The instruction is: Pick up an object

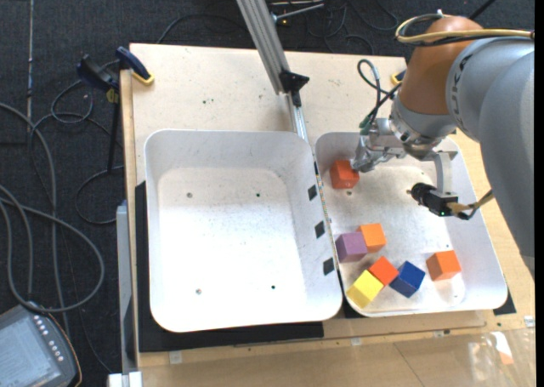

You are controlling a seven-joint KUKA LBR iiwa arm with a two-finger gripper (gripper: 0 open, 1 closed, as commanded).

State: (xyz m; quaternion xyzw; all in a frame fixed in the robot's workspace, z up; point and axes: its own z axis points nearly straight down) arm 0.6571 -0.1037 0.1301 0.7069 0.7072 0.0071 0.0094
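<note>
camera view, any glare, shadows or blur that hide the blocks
Camera view: lighting is even and soft; the white right bin is bright but not blown out, and the blocks cast only faint shadows. The orange-red block beside the gripper is slightly soft, while the blue block reads sharp.

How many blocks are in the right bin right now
7, though the arm may hide more: red-orange block by the gripper; purple, orange, red, yellow, blue clustered; another orange toward the right wall.

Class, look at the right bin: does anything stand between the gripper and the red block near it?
Nothing visible does. The gripper is right beside the red block in the right bin; the other blocks lie lower in the view.
</note>
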